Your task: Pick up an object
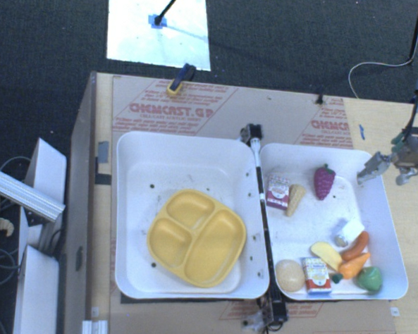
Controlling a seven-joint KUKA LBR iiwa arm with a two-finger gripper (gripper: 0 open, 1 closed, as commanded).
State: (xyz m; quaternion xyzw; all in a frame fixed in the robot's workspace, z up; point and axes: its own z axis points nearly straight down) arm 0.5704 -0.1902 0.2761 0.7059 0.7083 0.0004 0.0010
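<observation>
The right bin [383, 209] holds several toy foods. A purple bunch of grapes [324, 182] lies near its back, and beside it a red-and-white carton [277, 191] and a pale yellow cone [294, 199]. Near the front lie a white piece [348, 231], an orange sausage [360, 242], a carrot [353, 265], a yellow banana [326, 255], a green pepper [369, 278], a cream ball [290, 275] and a small red box [317, 275]. My gripper [389, 170] hangs over the bin's back right rim, open, with nothing between its fingers.
The left bin [133, 193] holds a yellow divided plate [197, 237]. A black clamp [253, 134] sits where the two bins meet at the back. A cable [374, 67] loops over the bench's far right corner.
</observation>
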